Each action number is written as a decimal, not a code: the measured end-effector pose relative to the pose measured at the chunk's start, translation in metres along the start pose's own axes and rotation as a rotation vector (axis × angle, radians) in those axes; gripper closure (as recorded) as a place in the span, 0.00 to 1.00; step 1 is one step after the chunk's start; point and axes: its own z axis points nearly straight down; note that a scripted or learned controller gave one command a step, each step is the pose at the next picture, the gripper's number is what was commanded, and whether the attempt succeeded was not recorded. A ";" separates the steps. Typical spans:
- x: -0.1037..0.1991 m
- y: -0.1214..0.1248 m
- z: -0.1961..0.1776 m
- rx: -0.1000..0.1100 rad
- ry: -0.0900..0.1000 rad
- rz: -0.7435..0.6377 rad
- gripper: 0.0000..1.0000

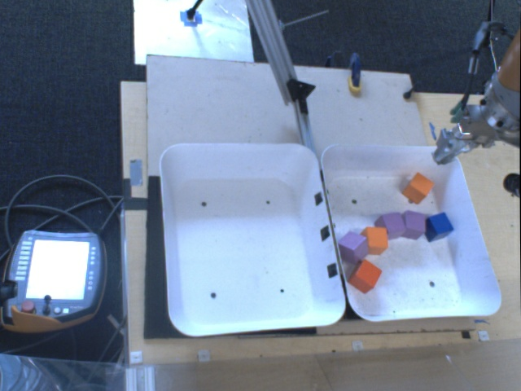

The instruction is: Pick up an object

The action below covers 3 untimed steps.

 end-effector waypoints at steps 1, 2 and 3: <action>0.064 -0.004 0.004 0.007 0.005 -0.005 1.00; 0.113 -0.013 0.015 0.009 0.004 -0.004 1.00; 0.170 -0.024 0.021 0.008 0.005 -0.005 1.00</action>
